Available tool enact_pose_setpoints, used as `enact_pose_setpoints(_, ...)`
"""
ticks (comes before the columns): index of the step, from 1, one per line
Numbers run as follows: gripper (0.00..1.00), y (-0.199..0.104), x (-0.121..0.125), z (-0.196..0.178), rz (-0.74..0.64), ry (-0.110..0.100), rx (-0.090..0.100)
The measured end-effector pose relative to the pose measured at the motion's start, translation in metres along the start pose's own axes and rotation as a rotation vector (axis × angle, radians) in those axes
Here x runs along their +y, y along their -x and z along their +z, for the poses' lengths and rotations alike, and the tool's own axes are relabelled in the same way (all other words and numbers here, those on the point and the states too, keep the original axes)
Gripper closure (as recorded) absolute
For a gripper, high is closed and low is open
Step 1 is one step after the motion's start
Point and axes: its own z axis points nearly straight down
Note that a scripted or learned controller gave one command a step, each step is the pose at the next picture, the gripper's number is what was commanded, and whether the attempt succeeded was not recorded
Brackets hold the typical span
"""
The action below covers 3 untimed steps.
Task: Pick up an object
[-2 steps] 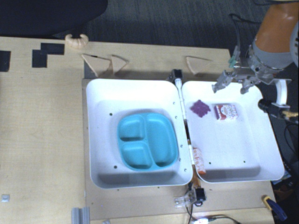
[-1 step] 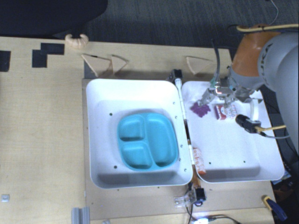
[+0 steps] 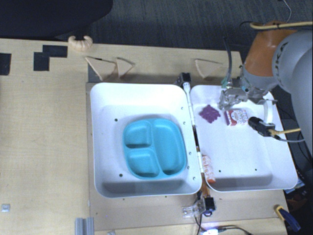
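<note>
Reaching in from the right, the arm (image 3: 288, 58) is seen above the far end of the right bin (image 3: 254, 180), with the tool (image 3: 228, 101) lowered near that bin's back wall. Whether the tool is released or clenched cannot be told, and nothing is seen grasped in it.

A red and white packet (image 3: 237, 116) is seen flat on the bin floor just below the tool, close to it or touching it; which cannot be told. A purple piece (image 3: 210, 113) is found just to the packet's left, apart from it. An orange wrapper (image 3: 207, 168) is lodged against the bin's left wall, nearer the front and well apart from the other two.

The left bin (image 3: 105, 131) is occupied by a blue three-part tray (image 3: 154, 148), set upright at its middle. Both bins are carried side by side on the pale surface (image 3: 44, 146).
</note>
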Motion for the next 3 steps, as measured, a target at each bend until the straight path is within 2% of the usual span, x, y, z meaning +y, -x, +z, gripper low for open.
enact_pose_setpoints(1, 0.00, 0.000, 0.000, 0.000, 0.000, 0.000, 0.000)
enact_pose_setpoints(2, 0.00, -0.014, -0.037, 0.037, 0.003, 0.014, -0.007)
enact_pose_setpoints(3, 1.00, -0.013, -0.034, 0.024, 0.002, 0.021, -0.009)
